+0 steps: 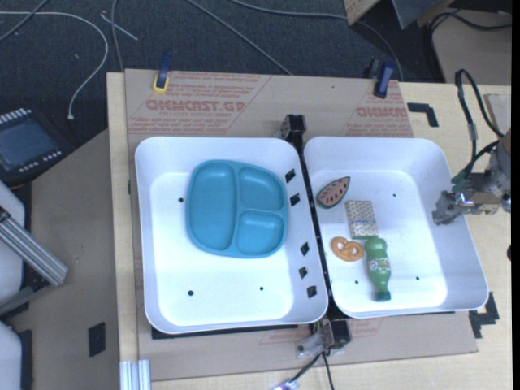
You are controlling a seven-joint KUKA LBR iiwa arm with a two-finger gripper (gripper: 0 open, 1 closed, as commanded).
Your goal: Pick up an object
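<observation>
Objects sit in the right bin [422, 218], right of frame centre: green bottle [378, 270] lying toward the lower edge, pretzel [347, 249] just left of it, patterned square block [361, 215] above, brown leaf-shaped piece [333, 192] uppermost. Left bin [162, 218] holds a blue divided plate [237, 208]. End effector [452, 205] at right bin's right rim, nothing between its fingers; spread or pressed together: cannot tell. Worktop [122, 177] cardboard-covered.

One fixed camera, above the bench [244, 96], looking down aslant, both bins framed
</observation>
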